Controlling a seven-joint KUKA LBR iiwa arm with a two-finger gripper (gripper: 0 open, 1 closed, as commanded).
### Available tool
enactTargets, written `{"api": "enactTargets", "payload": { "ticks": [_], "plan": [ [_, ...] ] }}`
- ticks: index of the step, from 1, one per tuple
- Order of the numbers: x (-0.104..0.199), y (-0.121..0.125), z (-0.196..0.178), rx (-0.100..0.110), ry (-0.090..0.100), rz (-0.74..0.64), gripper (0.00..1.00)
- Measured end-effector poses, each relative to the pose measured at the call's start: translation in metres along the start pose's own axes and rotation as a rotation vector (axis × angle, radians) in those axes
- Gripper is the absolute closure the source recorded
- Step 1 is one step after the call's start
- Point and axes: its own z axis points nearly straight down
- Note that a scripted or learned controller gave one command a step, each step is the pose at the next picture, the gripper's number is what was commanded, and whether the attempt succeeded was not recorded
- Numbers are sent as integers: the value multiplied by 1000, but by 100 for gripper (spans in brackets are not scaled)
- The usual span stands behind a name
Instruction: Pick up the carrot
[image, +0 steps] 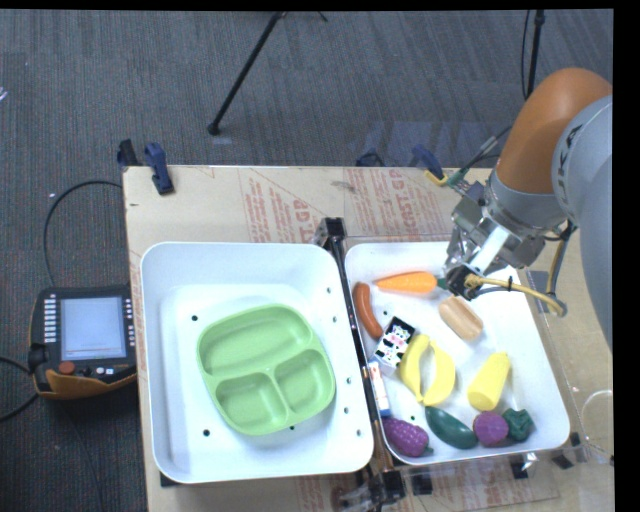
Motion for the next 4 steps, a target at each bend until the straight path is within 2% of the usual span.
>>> {"api": "enactTargets", "payload": {
  "ticks": [1, 2, 3, 4],
  "plan": [
    [-69, -23, 149, 16, -9, -165, 100],
    [-69, -23, 149, 15, -10, -163, 0],
    [20, 19, 149, 11, -7, -300, 0],
    [20, 19, 140, 17, -8, -299, 100]
  ]
}}
